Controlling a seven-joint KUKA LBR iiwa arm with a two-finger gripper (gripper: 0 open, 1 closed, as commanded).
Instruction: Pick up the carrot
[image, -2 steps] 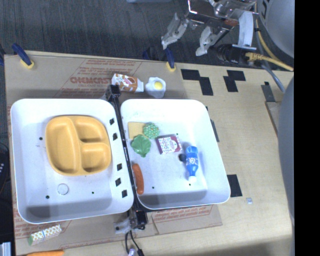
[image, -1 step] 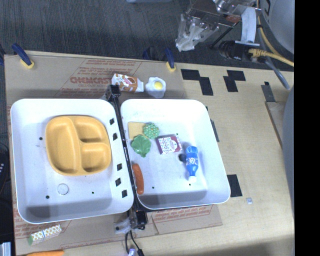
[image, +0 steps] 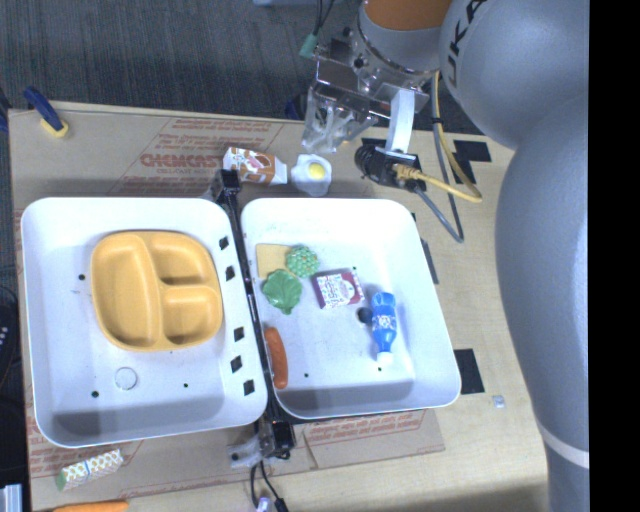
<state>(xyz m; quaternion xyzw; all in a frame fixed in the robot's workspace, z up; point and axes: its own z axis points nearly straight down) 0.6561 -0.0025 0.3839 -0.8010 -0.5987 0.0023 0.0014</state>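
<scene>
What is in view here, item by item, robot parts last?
bins: 2, white, side by side on the bench
tray: 1, yellow, left bin
carrot: 1, orange, right bin, by its left wall
cheese: 1, yellow, right bin, top left
greens: 2, green, right bin, beside the cheese
box: 1, maroon, right bin, middle
bottle: 1, blue, right bin, right of the box
egg: 1, white and yellow, behind the bins
carton: 1, brown and white, left of the egg
arm: 1, grey, right side
claw: 1, above the egg

Two white bins (image: 40, 300) (side by side), one yellow tray (image: 155, 290), one carrot (image: 277, 357), one blue bottle (image: 382, 322), two green items (image: 290, 277) were there.
</scene>
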